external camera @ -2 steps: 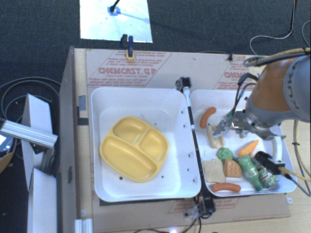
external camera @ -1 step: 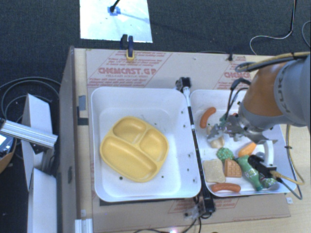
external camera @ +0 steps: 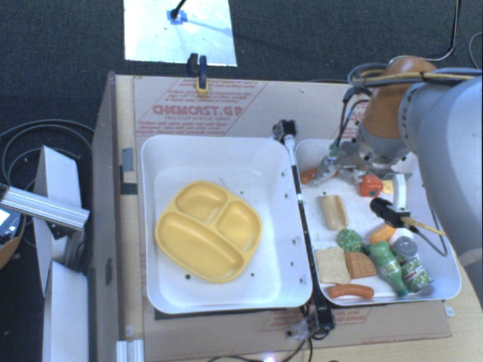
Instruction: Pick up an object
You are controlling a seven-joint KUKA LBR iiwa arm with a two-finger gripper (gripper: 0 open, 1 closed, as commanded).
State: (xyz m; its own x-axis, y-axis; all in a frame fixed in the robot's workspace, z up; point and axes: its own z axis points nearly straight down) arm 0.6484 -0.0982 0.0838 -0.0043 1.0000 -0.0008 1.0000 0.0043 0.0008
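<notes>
My gripper [external camera: 329, 170] hangs low over the far left corner of the right bin [external camera: 453, 281]. Just to its left a small orange piece [external camera: 308, 176] lies by the bin wall, and to its right sits a red piece [external camera: 370, 185]. A pale bread roll [external camera: 333, 211] lies a little nearer the front. I see nothing held in the gripper.
The right bin's front half holds a green broccoli [external camera: 349, 240], two crackers [external camera: 332, 264], a green bottle [external camera: 386, 262], a can [external camera: 412, 268], an orange piece [external camera: 381, 234] and a sausage [external camera: 351, 292]. A yellow divided plate [external camera: 207, 231] lies in the left bin [external camera: 162, 164].
</notes>
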